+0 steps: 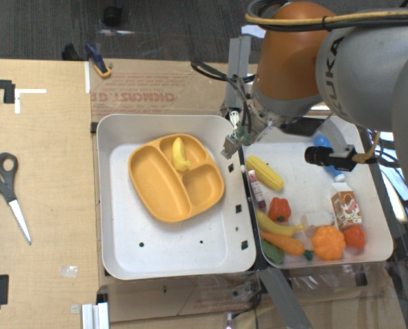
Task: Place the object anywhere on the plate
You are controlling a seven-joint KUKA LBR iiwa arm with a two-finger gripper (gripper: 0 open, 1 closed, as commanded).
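You are looking down at the grey arm with its orange band (296, 43), which is reaching in over the divide between the two shallow white bins. Its gripper (234, 142) is hanging just above the left bin's (121, 252) right rim, near the far corner; whether anything sits in it or how it stands, you cannot tell from this angle. In the left bin, the yellow three-part plastic plate (173, 180) is lying toward the far side, and the small yellow banana-shaped toy (180, 155) is resting in the plate's far compartment. In the right bin (375, 252), a yellow toy corn cob (265, 172) is lying near the far left corner, with a red toy pepper (279, 210), an orange toy carrot (286, 243) and a small orange pumpkin (328, 242) toward the near edge. Grey-handled scissors (8, 190) are lying on the bench at its left edge.
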